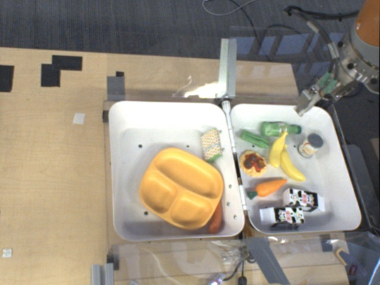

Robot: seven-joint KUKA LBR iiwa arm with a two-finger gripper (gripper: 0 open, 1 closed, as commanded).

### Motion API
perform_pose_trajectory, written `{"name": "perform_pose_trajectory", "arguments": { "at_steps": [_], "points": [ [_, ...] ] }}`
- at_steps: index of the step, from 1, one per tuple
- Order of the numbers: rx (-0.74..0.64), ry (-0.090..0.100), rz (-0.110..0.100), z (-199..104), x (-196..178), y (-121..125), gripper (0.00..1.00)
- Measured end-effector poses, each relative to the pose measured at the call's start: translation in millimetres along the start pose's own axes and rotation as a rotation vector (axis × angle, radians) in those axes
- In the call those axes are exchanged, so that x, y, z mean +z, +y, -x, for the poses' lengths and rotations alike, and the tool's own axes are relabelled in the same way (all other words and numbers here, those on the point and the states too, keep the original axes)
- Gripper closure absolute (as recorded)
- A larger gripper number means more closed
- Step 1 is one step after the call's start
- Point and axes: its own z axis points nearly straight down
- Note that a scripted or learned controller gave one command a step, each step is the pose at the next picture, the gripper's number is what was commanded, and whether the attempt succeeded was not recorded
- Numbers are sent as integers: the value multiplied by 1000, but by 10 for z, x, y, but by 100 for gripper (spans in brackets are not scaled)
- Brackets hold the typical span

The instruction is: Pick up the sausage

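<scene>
The sausage (pixel 216 217) is reddish-brown and lies in the left bin (pixel 127 159) near its front right corner. Most of it is tucked under the edge of the yellow divided plate (pixel 180 187). My gripper (pixel 320 98) hangs over the back rim of the right bin (pixel 347 177), far from the sausage. It is open, with nothing between its fingers.
A small waffle-patterned piece (pixel 211 144) lies behind the plate. The right bin holds a green bottle (pixel 278 128), a green vegetable (pixel 254 139), a banana (pixel 281 154), a pizza slice (pixel 254 162), a carrot (pixel 271 187), a can (pixel 310 144) and two milk cartons (pixel 295 208).
</scene>
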Motion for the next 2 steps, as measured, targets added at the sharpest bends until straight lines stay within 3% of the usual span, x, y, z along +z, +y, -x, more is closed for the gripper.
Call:
{"name": "perform_pose_trajectory", "arguments": {
  "at_steps": [1,2],
  "points": [
    [-139,0,-1,201,205,343,100],
    [-442,3,-3,157,1332,-259,100]
  ]
}}
